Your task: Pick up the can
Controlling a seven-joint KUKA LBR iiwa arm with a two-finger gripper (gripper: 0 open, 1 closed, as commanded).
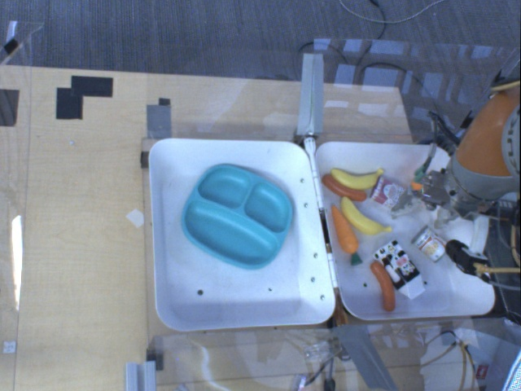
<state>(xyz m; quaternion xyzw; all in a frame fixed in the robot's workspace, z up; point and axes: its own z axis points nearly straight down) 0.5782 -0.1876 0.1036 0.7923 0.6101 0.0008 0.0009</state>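
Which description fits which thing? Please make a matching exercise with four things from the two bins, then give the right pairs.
Things:
1. divided plate
2. carrot
3. can
4. milk carton

Descriptions:
A. black and white cow pattern
B. orange, near the right bin's left wall
C. turquoise, in the left bin
D. lies below the gripper

Pairs: 1-C, 2-B, 3-D, 4-A

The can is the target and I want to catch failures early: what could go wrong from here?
1. The can lies on its side in the right bin, so it may roll from a grasp.
2. The black-and-white carton and a sausage lie close by; a slanted descent could nudge them.
3. The gripper sits nearer the red-and-white packet, which it might catch instead.
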